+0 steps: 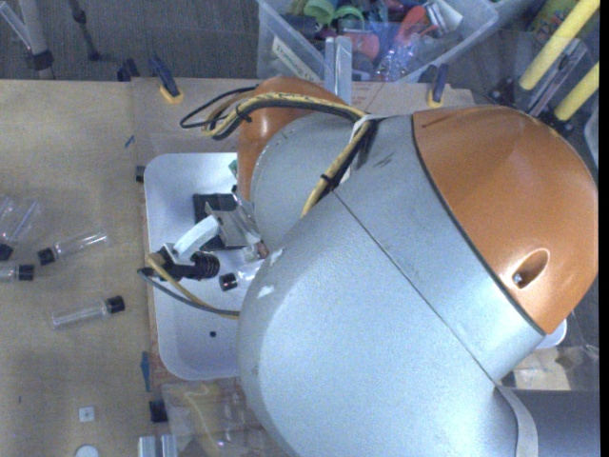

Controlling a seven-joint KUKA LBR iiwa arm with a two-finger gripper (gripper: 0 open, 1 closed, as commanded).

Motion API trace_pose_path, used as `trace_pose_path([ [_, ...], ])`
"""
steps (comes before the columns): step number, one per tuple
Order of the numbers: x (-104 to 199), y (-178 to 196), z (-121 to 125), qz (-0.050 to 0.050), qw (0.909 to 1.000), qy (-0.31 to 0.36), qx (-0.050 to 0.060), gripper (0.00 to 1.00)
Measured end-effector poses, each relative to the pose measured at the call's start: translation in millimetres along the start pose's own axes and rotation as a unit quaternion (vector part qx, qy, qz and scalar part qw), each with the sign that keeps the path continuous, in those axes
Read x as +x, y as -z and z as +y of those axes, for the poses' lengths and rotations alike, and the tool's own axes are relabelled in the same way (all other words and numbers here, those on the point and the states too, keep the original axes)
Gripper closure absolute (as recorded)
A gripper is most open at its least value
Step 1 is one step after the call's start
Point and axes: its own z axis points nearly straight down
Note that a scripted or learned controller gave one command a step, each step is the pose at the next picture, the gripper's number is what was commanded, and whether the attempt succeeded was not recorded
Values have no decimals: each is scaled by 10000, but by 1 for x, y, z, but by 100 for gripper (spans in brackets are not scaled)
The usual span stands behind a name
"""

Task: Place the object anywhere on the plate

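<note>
Clear vials with black caps lie scattered on the wooden desk at left. Behind the desk a clear tub holds bright toys, and yellow foam tubes lean at top right

The arm reaches from the right over a bin. Vials lie on the bench left of it; a tub sits behind.
</note>
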Motion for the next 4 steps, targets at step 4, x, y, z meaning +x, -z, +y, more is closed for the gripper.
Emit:
trace_pose_path([
  [4,52,-34,71,-25,9328,3603,17,100],
])
